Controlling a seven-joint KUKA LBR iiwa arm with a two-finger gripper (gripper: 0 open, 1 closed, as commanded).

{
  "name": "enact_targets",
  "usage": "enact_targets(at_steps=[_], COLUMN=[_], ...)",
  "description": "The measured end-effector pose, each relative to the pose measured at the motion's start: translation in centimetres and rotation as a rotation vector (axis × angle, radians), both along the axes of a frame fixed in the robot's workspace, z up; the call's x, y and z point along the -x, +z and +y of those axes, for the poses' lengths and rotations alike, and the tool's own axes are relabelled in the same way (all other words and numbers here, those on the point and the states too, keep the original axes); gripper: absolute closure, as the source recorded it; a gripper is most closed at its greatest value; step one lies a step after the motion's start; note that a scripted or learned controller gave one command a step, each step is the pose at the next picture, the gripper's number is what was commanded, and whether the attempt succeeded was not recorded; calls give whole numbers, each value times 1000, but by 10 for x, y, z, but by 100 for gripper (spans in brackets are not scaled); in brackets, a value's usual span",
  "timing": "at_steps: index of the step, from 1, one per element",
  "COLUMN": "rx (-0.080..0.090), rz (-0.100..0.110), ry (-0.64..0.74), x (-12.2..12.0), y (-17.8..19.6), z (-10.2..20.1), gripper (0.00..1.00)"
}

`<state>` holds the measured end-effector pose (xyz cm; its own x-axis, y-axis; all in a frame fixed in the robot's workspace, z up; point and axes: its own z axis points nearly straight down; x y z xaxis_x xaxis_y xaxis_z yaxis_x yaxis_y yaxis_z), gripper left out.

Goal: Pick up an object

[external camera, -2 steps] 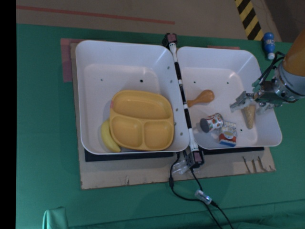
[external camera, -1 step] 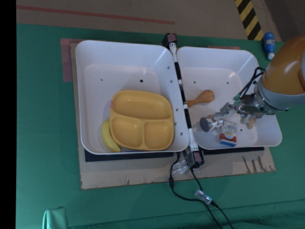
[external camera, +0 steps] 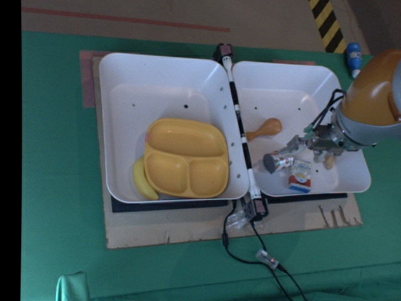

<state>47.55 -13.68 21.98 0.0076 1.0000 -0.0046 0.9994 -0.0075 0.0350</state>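
The arm (external camera: 374, 99) reaches in from the right over the right bin (external camera: 285, 83), its grey-and-orange bulk hiding that bin's right wall and cut off by the picture's edge. The gripper (external camera: 294, 147) points left, low over the bin floor, its tip just beside a small can (external camera: 277, 162) lying on its side (whether they touch is hard to tell); I cannot tell how the gripper is set, since it blurs into its own mount. Near the can lies a small carton (external camera: 300, 179) with red and blue print, too small to read. A tan wooden pear-shaped piece (external camera: 265, 129) lies further back, apart from both. In the left bin (external camera: 125, 74) a yellow tray (external camera: 187, 157) with three compartments covers most of a banana (external camera: 143, 180), leaving one curved edge showing.
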Motion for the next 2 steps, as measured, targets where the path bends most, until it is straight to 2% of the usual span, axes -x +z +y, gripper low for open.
enact_targets(at_steps=[1, 2], rx=[3, -1], rz=[-18, 25], ry=[0, 0], x=[-5, 2], y=[-2, -24], z=[5, 10], gripper=[0, 0])
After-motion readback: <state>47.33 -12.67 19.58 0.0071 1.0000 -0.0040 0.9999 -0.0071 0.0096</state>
